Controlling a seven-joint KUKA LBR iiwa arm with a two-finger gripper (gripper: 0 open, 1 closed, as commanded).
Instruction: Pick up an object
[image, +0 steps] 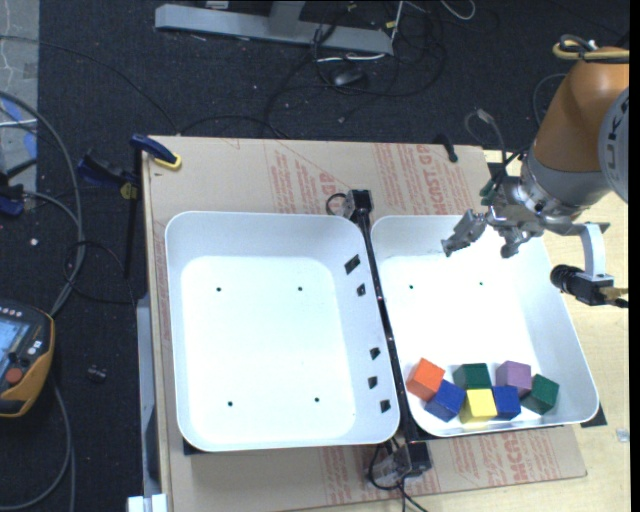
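Observation:
Several small blocks lie clustered along the near wall of the right bin (560, 310): an orange block (426, 378), a blue block (446, 399), a yellow block (481, 404), a dark green block (473, 376), a purple block (514, 375), another blue block (506, 401) and a green block (543, 393). My gripper (486, 238) hangs over the far part of the right bin, well away from the blocks. Its two fingers are spread apart with nothing between them.
The left bin (190, 330) sits beside the right one, with a black divider strip (378, 320) between them. Both rest on a cardboard sheet (270, 170). Cables and a yellow-black device (22, 355) lie on the floor at the left.

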